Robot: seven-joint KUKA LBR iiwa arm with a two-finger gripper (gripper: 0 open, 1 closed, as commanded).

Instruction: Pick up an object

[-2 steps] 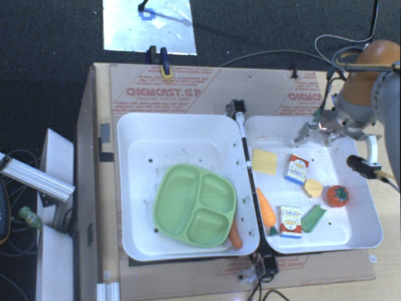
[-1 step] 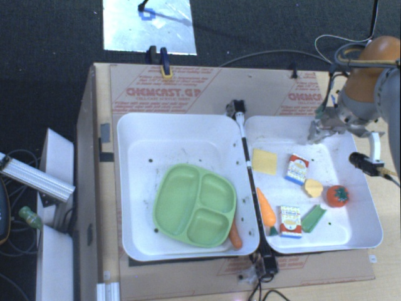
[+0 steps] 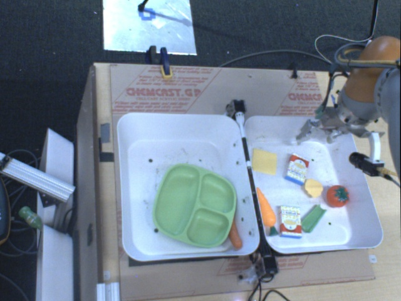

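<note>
We look down on a tabletop [image 3: 188, 83] carrying two shallow white bins side by side. The left bin [image 3: 141, 137] holds a green divided plate [image 3: 195, 204], with a small orange carrot [image 3: 235, 237] wedged at its lower right edge.

The right bin [image 3: 363, 231] holds the candidates for picking: a yellow cheese slice [image 3: 264, 162], a small red-and-white carton [image 3: 297, 168], a pale yellow lump [image 3: 313, 188], a red tomato [image 3: 337, 195], a larger carrot [image 3: 266, 209] along the bin's left wall, a second small carton [image 3: 289, 221], and a green pod-shaped piece [image 3: 313, 219].

The grey arm [image 3: 376, 89] reaches in from the right, and its gripper [image 3: 316, 129] hangs over the upper part of the right bin. The fingers [image 3: 304, 132] look spread apart, with nothing between them.

We judge several risks from here. The items lie close together, the lump nearly touching the carton and the tomato just beside it, so closing fingers could strike two things at once and push both away. The cheese slice is flat and may give the fingers no edge to catch. The round tomato could roll out of a pinch.

The nearest items, the cheese slice and the upper carton, lie below and to the left of the fingers, toward the viewer, apart from them.
</note>
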